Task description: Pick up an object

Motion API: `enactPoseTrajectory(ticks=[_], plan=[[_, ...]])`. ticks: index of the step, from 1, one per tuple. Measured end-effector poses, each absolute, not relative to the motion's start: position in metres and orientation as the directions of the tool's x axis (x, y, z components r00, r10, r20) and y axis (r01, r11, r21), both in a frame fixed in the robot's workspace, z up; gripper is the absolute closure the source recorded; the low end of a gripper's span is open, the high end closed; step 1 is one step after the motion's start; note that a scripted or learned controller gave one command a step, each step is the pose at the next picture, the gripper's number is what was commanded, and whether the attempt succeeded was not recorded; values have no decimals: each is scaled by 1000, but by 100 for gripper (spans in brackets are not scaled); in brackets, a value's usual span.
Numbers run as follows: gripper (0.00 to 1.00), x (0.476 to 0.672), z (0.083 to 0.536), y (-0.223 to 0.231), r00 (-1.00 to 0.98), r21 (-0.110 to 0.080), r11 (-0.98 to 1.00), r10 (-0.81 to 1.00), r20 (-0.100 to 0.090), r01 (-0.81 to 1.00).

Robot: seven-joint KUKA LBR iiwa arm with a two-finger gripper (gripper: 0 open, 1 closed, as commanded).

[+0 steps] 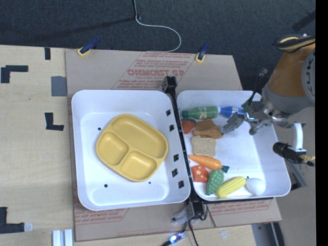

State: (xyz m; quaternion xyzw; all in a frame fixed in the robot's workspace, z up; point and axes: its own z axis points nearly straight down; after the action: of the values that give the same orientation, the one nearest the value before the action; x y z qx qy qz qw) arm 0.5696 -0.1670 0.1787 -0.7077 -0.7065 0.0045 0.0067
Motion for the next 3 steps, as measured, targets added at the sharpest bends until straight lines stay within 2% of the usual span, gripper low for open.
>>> enactPoseTrajectory(ticks=[1, 2, 3], plan=[[0, 573, 187, -167, -1, -2, 1, 1000, 1, 1000], [0, 564, 137, -172, -1, -7, 1, 1000, 0, 1000], [0, 564, 85, -171, -1, -1, 1, 1000, -1, 1000]])
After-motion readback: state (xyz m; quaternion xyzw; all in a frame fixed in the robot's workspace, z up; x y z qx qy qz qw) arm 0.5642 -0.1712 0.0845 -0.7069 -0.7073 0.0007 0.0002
